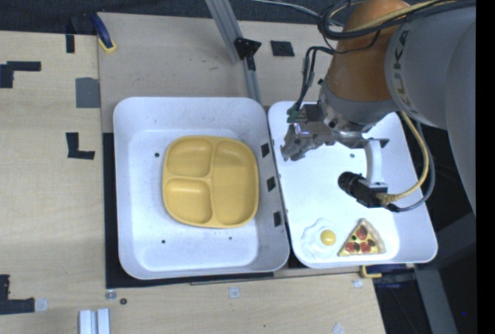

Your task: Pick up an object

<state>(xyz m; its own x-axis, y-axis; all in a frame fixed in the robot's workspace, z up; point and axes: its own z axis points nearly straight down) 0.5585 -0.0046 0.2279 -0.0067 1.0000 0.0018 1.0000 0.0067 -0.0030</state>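
My gripper (295,147) hangs over the upper left part of the right bin (325,193), near its left wall. The fingers point down and look close together, with nothing visible between them. A toy fried egg (322,237) and a toy pizza slice (363,240) lie side by side at the front of the right bin, well below the gripper. A yellow divided plate (210,181) lies in the middle of the left bin (147,131).
A black cylindrical part on a yellow cable (363,190) hangs off the arm over the right bin's middle. A grey metal pole (224,15) slants up from between the bins. Black clips (271,184) sit along the wall between the bins.
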